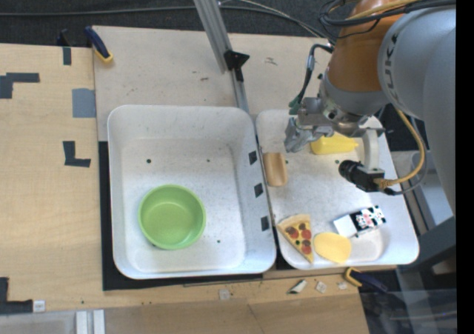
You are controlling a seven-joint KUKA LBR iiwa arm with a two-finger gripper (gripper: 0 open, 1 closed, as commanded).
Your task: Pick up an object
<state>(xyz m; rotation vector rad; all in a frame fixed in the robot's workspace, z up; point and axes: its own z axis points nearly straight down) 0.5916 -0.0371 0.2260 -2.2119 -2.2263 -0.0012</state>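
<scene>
Arm (400, 58), grey with an orange band, reaches in from the right and hangs over the far end of the right bin (392, 255). Gripper (296, 136) points down above bare bin floor, between the yellow block (332, 146) and the wooden block (275, 168); nothing is seen between its fingers, and whether they are wide or narrow cannot be told from this slant. No one object is named by the task, so these two, being nearest, are the likely candidates. The yellow block lies partly under the wrist; the wooden block lies against the bin's left wall. A sound grasp would probably centre over the chosen block, turn the fingers across its short side, and descend straight; the wall beside the wooden block leaves little room for a finger on that side. Left bin (126, 132) holds a green bowl (172, 215) well apart from the arm. Pizza slice (297, 236), yellow disc (332, 246) and black-and-white toy (361, 221) cluster at the right bin's near end. Bench (44, 199) is pale wood with grey tape marks; a metal pole (211, 18) slants across the far side.
</scene>
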